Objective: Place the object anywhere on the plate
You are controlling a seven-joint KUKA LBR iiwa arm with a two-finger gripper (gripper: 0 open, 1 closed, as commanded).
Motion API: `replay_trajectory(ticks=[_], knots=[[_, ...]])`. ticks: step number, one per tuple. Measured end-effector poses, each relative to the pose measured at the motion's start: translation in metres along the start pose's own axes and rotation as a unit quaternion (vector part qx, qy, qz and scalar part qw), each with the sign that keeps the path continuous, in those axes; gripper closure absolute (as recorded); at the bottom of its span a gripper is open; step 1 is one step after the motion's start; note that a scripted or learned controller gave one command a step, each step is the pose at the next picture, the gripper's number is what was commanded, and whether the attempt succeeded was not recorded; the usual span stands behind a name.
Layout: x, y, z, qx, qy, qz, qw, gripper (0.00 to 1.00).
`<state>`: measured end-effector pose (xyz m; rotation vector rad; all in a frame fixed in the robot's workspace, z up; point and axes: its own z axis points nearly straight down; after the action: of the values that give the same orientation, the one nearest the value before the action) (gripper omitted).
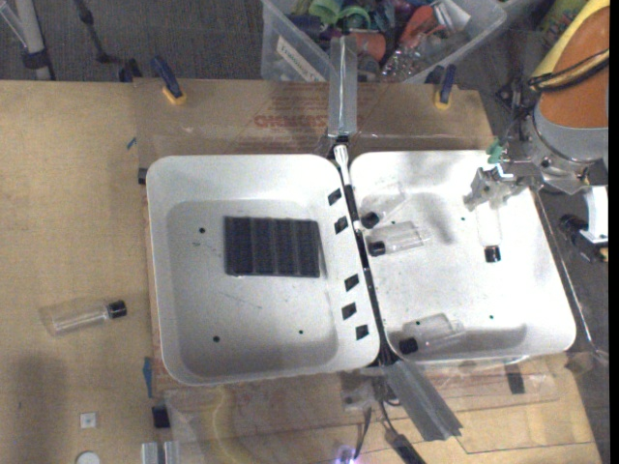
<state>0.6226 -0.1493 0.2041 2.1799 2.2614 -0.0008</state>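
Observation:
A dark ribbed plate (272,246) lies flat in the left bin (164,211), a little left of its middle. My gripper (486,193) hangs over the far right part of the right bin (542,298). It is shut on the top end of a clear vial (490,232). The vial points down toward me, black cap at its lower end. The plate lies far to the left of the gripper, across the divider between the bins.
Three more clear vials with black caps lie in the right bin: two near the divider (395,238) (379,211) and one at the front (426,333). Another vial (82,314) rests on the bench left of the bins. A tub of colourful items (387,13) stands behind.

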Motion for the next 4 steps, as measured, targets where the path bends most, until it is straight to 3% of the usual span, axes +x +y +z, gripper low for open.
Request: replay_trajectory(ticks=[1,2,3,4], knots=[[0.078,0.023,0.02,0.0,0.0,0.197,0.9804,1.0],[0.152,0.05,0.02,0.0,0.0,0.2,0.9798,1.0],[0.235,0.0,0.02,0.002,0.001,0.079,0.9969,1.0],[0.329,0.027,0.025,-0.001,0.001,-0.044,0.999,1.0]])
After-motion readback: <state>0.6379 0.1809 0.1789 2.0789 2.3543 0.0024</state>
